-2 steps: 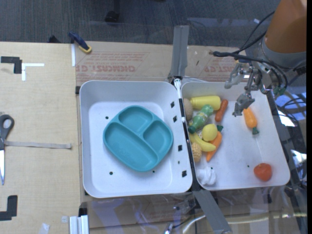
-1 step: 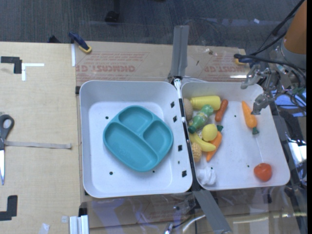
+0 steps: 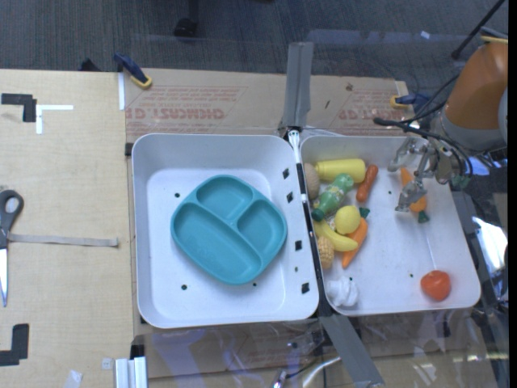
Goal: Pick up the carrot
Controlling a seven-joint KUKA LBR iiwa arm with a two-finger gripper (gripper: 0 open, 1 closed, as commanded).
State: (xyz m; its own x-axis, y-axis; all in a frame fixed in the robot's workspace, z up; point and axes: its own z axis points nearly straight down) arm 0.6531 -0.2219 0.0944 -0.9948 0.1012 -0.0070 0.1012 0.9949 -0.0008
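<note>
Two white bins sat side by side. A teal tray (image 3: 229, 229) lay in the left bin (image 3: 145, 241). In the right bin (image 3: 404, 273), toy food was piled at its nine o'clock side: corn (image 3: 340, 169), one carrot (image 3: 367, 182) beside it, another carrot (image 3: 355, 242) lower down. A tomato (image 3: 435, 285) lay at five o'clock. The gripper (image 3: 412, 194) hung at the bin's one o'clock, clenched on a small orange piece (image 3: 418, 204); whether that was a carrot was unclear.
</note>
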